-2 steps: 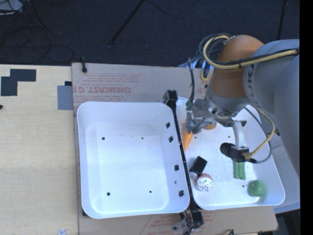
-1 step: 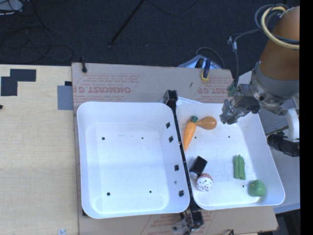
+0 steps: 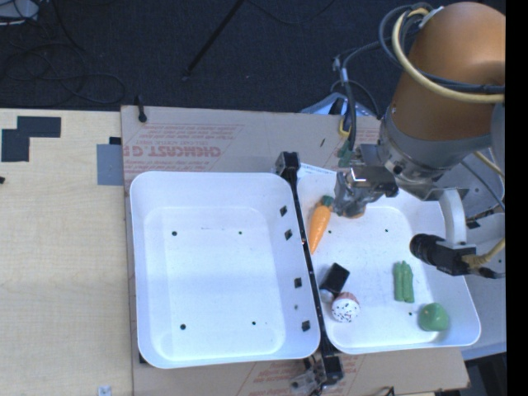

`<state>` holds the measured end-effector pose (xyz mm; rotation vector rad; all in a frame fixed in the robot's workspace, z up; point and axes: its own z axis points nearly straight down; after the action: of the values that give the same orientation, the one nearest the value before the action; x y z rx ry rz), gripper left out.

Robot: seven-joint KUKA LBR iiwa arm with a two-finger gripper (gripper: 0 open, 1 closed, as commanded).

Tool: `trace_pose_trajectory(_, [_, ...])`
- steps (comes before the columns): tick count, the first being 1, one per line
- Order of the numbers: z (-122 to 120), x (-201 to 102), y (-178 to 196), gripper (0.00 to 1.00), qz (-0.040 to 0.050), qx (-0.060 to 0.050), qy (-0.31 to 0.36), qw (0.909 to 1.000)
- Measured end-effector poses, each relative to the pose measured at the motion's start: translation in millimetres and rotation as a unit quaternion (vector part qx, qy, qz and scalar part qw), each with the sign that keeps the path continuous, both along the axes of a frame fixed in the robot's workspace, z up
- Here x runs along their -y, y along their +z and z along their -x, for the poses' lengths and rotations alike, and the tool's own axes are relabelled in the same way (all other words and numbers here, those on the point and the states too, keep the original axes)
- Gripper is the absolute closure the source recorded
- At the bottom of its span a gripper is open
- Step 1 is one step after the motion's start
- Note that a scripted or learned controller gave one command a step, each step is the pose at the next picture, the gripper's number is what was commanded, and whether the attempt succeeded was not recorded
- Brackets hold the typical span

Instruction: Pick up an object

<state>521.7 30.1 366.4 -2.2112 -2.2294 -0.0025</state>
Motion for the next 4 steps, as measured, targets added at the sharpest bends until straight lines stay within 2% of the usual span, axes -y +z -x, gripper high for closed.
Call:
trace_pose_trajectory(1, [11, -74, 46, 1.00, 0.0004, 0.000, 0.000, 1.0000])
trace_pose_trajectory(2, [47, -112, 95, 1.00, 0.0004, 0.001, -0.001, 1.0000])
trace_pose_trajectory(3, [46, -140, 160, 1.00, 0.0009, 0.001, -0.003, 1.0000])
trace_pose_trajectory(4, [46, -169, 75, 1.00, 0.0031, -0.005, -0.003, 1.0000])
